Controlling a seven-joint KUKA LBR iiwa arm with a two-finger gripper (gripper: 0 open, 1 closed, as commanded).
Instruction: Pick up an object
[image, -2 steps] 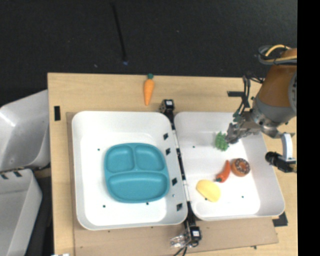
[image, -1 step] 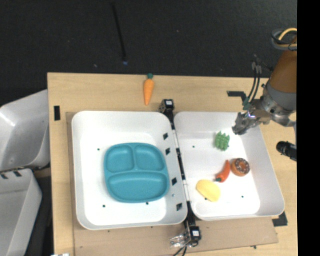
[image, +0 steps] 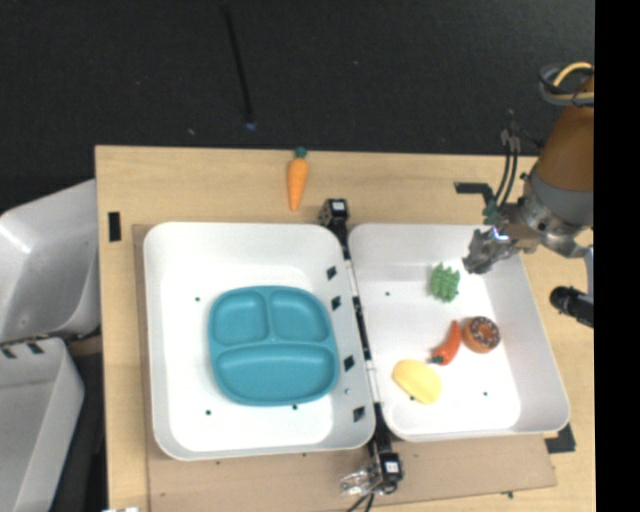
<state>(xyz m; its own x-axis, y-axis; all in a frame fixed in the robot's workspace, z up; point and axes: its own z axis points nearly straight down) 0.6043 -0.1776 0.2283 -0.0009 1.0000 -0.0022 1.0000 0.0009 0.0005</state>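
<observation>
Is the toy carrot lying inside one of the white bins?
No, the toy carrot lies on the wooden bench, behind the left bin.

A pale wooden bench bears two white bins side by side — a toy carrot lies above them.

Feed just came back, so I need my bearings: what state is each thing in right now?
gripper: above the right bin's far edge, near the broccoli, nothing seen in it
broccoli: loose in right bin
red pepper: lying against the donut
lemon: lying loose
blue plate: flat in left bin
carrot: on the bench, outside the bins
</observation>
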